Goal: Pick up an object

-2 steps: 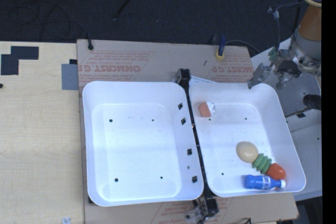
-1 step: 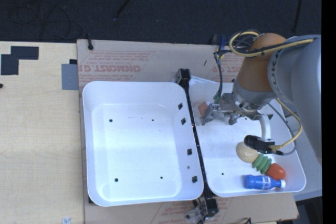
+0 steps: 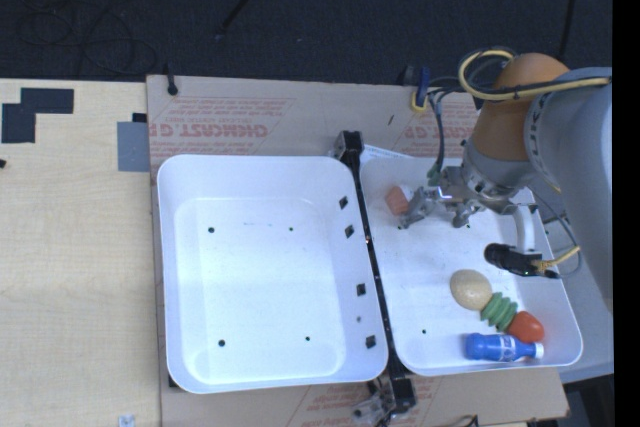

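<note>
The right bin holds the objects. A small pinkish-red block lies near its far left wall. My gripper hangs low over the far part of this bin, just right of the block. Its two fingers are spread open, one tip close beside the block, and nothing sits between them. Toward the near right corner lie a beige egg-shaped piece, a green ridged piece, a red round piece and a blue bottle.
The left bin stands beside the right one, with a black divider rail between them. The grey arm reaches in from the right. A black part with a yellow cable hangs beneath the arm, over the bin's right side.
</note>
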{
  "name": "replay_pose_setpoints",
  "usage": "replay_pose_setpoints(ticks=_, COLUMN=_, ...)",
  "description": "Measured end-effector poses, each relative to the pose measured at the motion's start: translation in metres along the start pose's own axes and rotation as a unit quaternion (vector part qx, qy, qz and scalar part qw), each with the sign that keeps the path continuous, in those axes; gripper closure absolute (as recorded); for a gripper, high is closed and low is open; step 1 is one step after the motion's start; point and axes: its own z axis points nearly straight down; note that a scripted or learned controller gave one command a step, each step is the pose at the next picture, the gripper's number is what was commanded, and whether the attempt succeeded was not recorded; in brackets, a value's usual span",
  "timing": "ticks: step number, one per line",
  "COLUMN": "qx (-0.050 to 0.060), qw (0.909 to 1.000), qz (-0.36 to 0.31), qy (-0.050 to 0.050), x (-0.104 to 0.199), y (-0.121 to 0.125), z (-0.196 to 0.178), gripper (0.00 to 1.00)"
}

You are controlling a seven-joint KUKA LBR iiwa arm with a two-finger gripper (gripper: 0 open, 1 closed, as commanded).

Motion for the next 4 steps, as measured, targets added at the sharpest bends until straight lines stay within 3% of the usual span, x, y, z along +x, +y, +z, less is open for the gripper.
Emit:
replay_pose_setpoints(ticks=1, qx=-0.016, qw=0.9999, qz=0.003, qy=-0.005, x=-0.078, y=0.003, z=-0.096, gripper=0.00)
replay_pose_setpoints(ticks=2, qx=-0.009, qw=1.0000, qz=0.001, qy=-0.001, x=-0.063, y=0.002, z=-0.010, gripper=0.00)
replay_pose_setpoints(ticks=3, qx=-0.013, qw=0.9999, qz=0.000, qy=-0.002, x=-0.033, y=0.003, z=-0.049, gripper=0.00)
replay_pose_setpoints(ticks=4, qx=-0.011, qw=0.9999, qz=0.002, qy=-0.002, x=-0.074, y=0.003, z=-0.001, gripper=0.00)
